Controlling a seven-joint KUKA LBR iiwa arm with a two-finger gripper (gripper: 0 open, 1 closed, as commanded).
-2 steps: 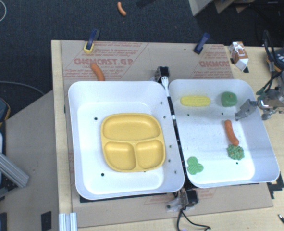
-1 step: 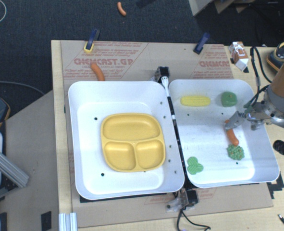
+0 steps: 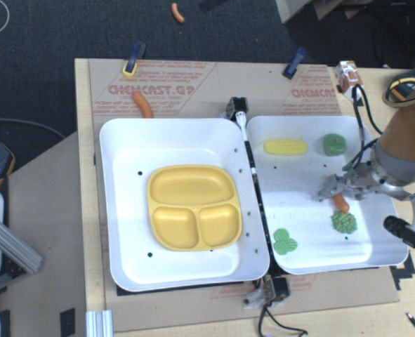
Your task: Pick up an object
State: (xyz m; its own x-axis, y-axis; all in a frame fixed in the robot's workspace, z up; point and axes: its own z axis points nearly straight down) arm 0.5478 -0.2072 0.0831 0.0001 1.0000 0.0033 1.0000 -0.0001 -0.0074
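Low in the right bin [image 3: 312, 258], at the frame's right, the gripper [image 3: 342, 188] hangs directly over a small orange carrot piece [image 3: 341, 203]. I cannot tell the state of the tool. The carrot lies just below its tip in the frame, beside a green broccoli floret [image 3: 344, 222], so a short descent probably suffices.
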